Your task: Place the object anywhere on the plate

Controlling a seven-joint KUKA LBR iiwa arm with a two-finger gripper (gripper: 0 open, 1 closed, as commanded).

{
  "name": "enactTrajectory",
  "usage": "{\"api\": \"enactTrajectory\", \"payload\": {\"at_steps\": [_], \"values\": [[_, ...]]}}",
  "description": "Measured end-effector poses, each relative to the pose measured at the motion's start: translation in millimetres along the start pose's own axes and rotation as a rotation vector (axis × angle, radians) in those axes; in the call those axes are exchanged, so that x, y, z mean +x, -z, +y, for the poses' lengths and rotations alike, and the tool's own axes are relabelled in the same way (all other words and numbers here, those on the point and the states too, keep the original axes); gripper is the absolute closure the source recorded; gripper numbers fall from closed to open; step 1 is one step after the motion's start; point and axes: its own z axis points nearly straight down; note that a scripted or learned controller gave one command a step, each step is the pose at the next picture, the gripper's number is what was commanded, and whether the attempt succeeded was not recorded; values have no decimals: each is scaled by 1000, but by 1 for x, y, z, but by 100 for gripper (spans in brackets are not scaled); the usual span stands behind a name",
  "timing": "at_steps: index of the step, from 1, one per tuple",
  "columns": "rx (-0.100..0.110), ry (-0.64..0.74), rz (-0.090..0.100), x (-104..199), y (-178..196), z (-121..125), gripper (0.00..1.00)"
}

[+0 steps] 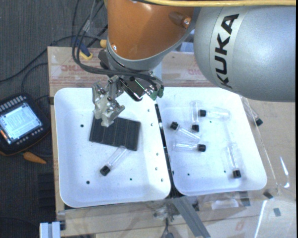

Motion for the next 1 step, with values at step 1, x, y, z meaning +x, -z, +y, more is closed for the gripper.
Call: {"api": "enactTrajectory", "payload": {"at_steps": [1], "values": [[-2, 296, 4, 35, -98, 20, 100]]}}
